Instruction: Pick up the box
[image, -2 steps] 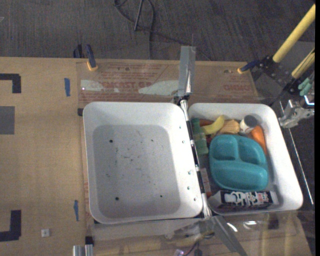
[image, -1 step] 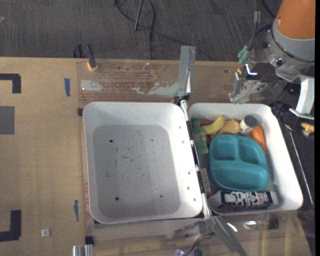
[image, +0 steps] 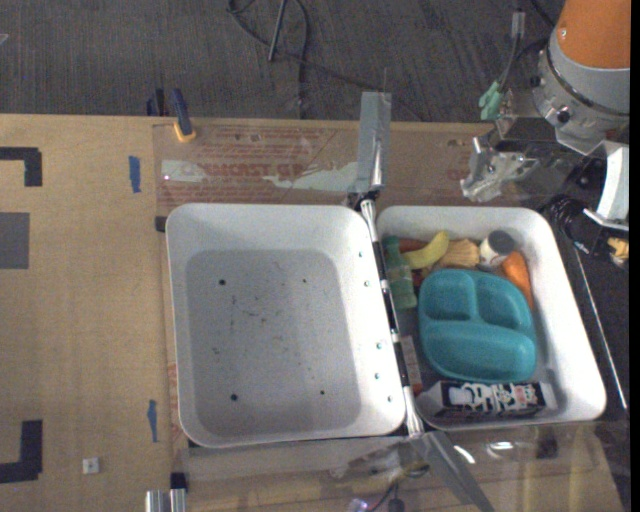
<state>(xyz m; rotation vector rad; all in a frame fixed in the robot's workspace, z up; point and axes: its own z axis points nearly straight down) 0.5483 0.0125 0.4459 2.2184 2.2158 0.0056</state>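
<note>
A: Which step was in hand at this moment?

B: I judged it was the approach. The pincer (image: 492, 172) hung above the far rim of the right bin (image: 580, 300), near the surface, and it carried nothing. Whether its fingers stood open or closed, I could not tell.

A: And where was the box?

B: The box (image: 497, 397), dark with white print, lay flat along the near wall of the right bin, just beside the teal tray (image: 476, 322).

A: What did the next move call for?

B: Probably to travel toward the near wall, then descend with the fingers across the box's narrow width.

A: How many things were there?

B: Two bins, one box, one tray, one banana (image: 428, 250), one carrot (image: 516, 270). The left bin (image: 190, 240) held nothing.
</note>
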